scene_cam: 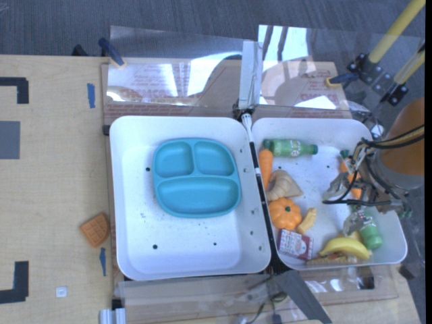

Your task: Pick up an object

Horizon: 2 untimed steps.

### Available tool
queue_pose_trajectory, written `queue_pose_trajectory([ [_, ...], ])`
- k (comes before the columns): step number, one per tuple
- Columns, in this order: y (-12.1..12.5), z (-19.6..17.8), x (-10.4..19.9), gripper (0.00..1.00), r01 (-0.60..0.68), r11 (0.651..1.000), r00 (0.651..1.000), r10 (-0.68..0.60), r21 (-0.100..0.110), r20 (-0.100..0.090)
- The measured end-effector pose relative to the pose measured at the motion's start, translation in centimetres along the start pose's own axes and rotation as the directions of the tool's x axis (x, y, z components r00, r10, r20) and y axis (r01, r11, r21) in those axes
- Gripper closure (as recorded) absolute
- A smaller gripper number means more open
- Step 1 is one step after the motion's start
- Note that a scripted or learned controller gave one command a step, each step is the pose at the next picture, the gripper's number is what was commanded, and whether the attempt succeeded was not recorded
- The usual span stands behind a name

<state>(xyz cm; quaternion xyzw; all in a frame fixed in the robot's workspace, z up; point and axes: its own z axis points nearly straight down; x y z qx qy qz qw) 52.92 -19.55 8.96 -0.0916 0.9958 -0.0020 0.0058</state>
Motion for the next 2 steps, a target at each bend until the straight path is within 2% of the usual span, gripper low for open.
queue_pose_trajectory([
  [1, -0.8, 0.1, -5.7, 0.0, 0.07, 0.998, 0.998, -0.07, -0.001, 0.002],
  [2, -4.6, 0.3, -10.2, 0.0, 0.124, 0.992, 0.992, -0.124, -0.002, -0.001],
])
